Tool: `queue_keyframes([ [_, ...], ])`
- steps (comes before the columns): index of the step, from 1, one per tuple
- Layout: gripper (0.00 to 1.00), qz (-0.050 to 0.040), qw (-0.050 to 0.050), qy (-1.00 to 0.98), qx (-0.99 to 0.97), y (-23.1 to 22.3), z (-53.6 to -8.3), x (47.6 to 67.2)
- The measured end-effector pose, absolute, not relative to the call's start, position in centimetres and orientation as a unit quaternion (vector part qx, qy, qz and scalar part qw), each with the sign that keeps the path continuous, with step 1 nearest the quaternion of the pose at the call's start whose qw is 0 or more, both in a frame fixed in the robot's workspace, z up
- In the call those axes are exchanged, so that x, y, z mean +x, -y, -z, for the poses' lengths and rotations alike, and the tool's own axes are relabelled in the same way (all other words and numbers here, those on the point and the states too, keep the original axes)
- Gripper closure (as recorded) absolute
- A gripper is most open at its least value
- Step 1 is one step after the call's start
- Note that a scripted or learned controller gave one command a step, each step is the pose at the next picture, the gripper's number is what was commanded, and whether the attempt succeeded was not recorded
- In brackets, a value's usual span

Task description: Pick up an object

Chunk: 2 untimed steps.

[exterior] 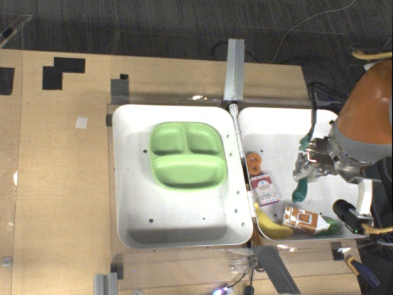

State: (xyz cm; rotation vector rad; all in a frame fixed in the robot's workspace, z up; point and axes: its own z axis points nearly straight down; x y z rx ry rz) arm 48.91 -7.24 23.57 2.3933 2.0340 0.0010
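Gripper (305,180) hangs in right bin (276,125); can't tell finger state. Teal object (299,193) directly beneath, clear of banana (270,225) and box (304,220). Suggest straight descent, centred, to avoid nudging neighbours

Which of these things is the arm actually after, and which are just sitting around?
Part of the job, all in the right bin:
gripper, banana, small carton, pink packet, orange item, teal item

Just lying about:
green divided plate in the left bin
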Motion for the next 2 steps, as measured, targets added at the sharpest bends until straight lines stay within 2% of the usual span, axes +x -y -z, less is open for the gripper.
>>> queue_keyframes([
  [1, 1.00, -0.0006, 0.001, -0.724, 0.690, 0.73, -26.06, 48.95],
  [2, 1.00, -0.0002, 0.001, -0.725, 0.689, 0.70, -26.91, 49.21],
])
